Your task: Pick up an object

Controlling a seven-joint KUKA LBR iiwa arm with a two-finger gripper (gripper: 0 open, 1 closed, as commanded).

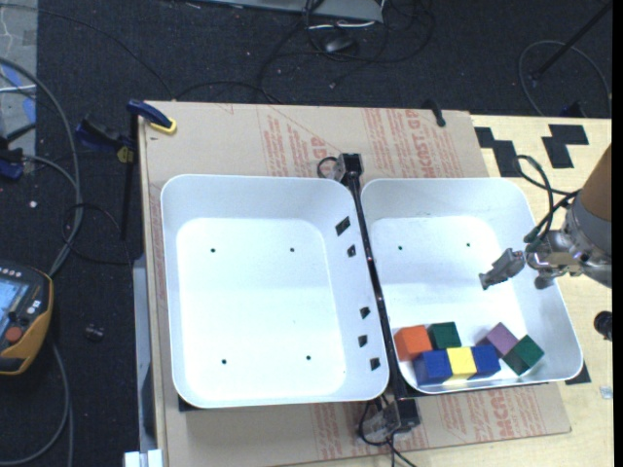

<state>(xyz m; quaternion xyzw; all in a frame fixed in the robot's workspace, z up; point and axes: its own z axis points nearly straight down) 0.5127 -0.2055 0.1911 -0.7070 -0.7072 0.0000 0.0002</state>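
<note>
1. White plastic, two shallow bins side by side on a cardboard-topped counter [292,134]: the right bin [428,202] holds every block, so it serves as the landmark here.
2. Seven coloured blocks crowd the right bin's near edge: an orange block [413,340] and a dark green block [445,335] at the back of the cluster, two blue blocks [433,366] with a yellow block [460,361] between them in front, and a purple block [501,339] touching another green block [524,354] toward the bin's near right corner.
3. They lie bunched and touching, probably having slid down the bin's sloped wall; any pick will have to contend with close neighbours.
4. The jaws [501,269] hang above the right bin's right half, beyond the cluster and apart from it, the arm reaching in over the bin's right rim.
5. Nothing sits between the jaws; whether they are spread or closed cannot be told at this size.
6. The left bin [253,290] lies on the far side of the right bin's dividing rim, a likely drop point.
7. Judged from this, the pick has not yet been made; the purple block lies nearest the jaws.
</note>
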